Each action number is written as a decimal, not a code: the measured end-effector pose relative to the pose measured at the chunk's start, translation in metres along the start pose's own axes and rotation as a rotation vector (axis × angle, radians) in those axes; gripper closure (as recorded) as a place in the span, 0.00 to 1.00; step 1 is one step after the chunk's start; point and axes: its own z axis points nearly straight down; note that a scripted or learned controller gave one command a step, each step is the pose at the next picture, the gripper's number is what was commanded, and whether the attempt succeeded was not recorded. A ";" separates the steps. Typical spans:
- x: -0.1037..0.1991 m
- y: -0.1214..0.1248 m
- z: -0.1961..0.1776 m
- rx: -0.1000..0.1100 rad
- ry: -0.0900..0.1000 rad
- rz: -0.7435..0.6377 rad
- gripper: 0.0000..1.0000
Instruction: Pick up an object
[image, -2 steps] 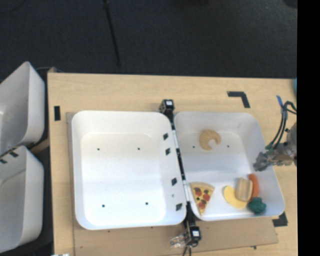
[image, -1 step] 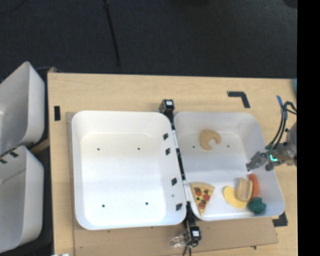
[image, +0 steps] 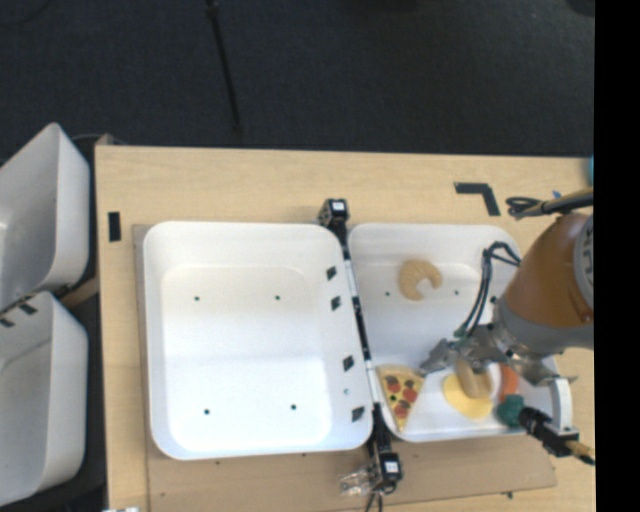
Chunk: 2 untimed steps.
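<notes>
The claw (image: 478, 368) is lowered into the right bin (image: 380, 250), over a tan piece (image: 474, 381) lying on a yellow slice (image: 466, 399); whether it is open cannot be told. A pizza slice (image: 400, 392) lies just left of it, a croissant (image: 420, 279) beyond it. The left bin (image: 160, 250) stands further left.

The arm (image: 548, 285) hides much of the right bin (image: 385, 245), and its wrist covers the gripper (image: 478, 368), so the fingers are unreadable; a yellow piece (image: 468, 399), a tan piece (image: 473, 380), an orange one (image: 510, 380) and a green one (image: 512, 409) peek out, too covered to name. The arm's base is cut off at the right edge.
</notes>
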 end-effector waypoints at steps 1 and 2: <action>-0.065 0.002 0.006 -0.005 0.004 -0.003 0.00; 0.017 0.002 0.006 -0.008 -0.004 -0.005 0.00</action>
